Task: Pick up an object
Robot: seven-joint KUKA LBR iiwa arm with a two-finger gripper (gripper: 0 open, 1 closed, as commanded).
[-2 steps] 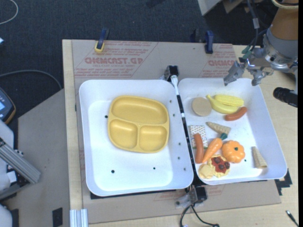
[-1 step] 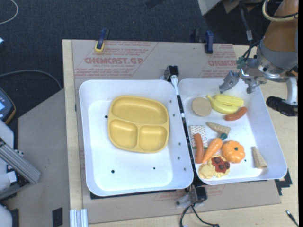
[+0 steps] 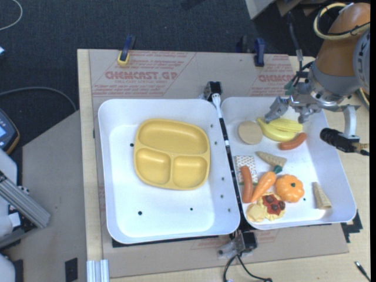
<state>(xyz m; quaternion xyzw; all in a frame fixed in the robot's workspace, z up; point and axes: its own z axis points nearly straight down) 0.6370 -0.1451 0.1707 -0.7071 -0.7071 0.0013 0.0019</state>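
My gripper [image 3: 291, 111] hangs over the far part of the right bin [image 3: 338, 175], just above a yellow banana bunch [image 3: 279, 130]. Its fingers stand apart, open, with nothing between them. A red sausage [image 3: 293, 141] lies against the bananas' near side, and a tan round biscuit [image 3: 250, 133] lies to their left. Nearer the front are a tan cone [image 3: 271, 158], a carrot [image 3: 264, 184], a red pepper [image 3: 247, 183], an orange pumpkin [image 3: 289, 188], a pizza slice [image 3: 267, 208] and a waffle cone [image 3: 321, 196].
The left bin [image 3: 117, 187] holds a yellow divided plate [image 3: 172, 153]. A black divider clamp [image 3: 213, 90] sits between the bins at the back. The grey arm with its orange band [image 3: 343, 46] rises at the upper right. A small patterned packet [image 3: 245, 163] lies by the pepper.
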